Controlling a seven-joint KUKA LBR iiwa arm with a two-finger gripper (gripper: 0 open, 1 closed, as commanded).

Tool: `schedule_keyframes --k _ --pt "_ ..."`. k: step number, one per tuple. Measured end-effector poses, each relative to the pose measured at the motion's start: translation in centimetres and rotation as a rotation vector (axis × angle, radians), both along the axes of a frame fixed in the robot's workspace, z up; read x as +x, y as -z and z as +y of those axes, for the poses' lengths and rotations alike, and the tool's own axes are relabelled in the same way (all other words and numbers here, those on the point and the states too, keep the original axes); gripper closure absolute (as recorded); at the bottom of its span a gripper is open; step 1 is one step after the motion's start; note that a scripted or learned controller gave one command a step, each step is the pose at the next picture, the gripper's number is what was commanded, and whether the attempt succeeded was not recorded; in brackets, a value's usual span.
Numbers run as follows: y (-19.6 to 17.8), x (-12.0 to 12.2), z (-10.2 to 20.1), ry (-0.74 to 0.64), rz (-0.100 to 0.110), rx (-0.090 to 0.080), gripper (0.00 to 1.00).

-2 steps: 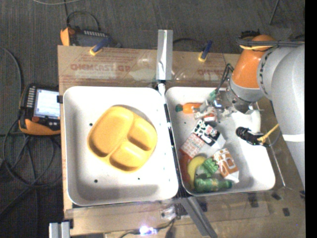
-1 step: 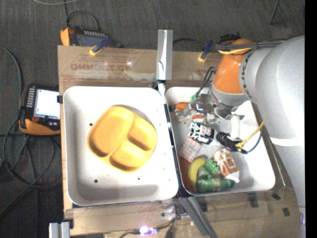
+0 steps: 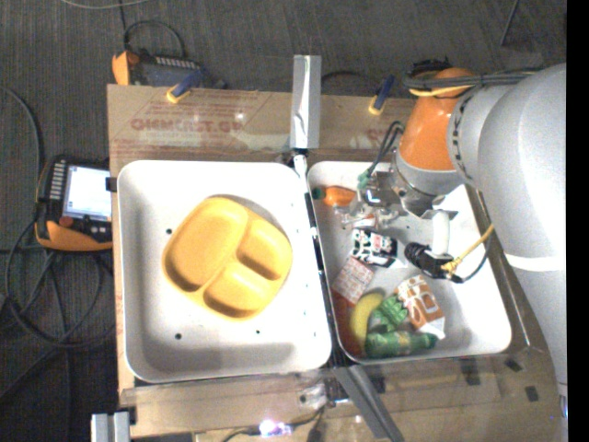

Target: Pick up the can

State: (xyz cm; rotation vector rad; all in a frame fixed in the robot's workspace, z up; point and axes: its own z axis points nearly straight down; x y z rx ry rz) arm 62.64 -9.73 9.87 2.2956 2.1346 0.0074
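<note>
The can (image 3: 373, 245), black and white patterned, lies on its side in the upper middle of the right bin (image 3: 492, 334). My gripper (image 3: 361, 213) hangs low in the bin's far left part, just beyond the can and slightly left of it. The grey arm with its orange band (image 3: 431, 141) comes in from the right and hides the bin's far right corner. From this angle nothing is visible held in the gripper.
An orange carrot-like piece (image 3: 339, 194) lies by the gripper. Nearer the front lie a red-and-white packet (image 3: 352, 280), a banana (image 3: 365, 311), green vegetables (image 3: 398, 337) and an orange-and-white packet (image 3: 421, 304). A yellow divided plate (image 3: 230, 256) fills the left bin (image 3: 138, 339).
</note>
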Motion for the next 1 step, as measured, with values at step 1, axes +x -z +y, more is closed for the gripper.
schedule_keyframes --k 1 --pt "-15.74 4.19 3.14 0.065 0.010 -0.002 1.00"
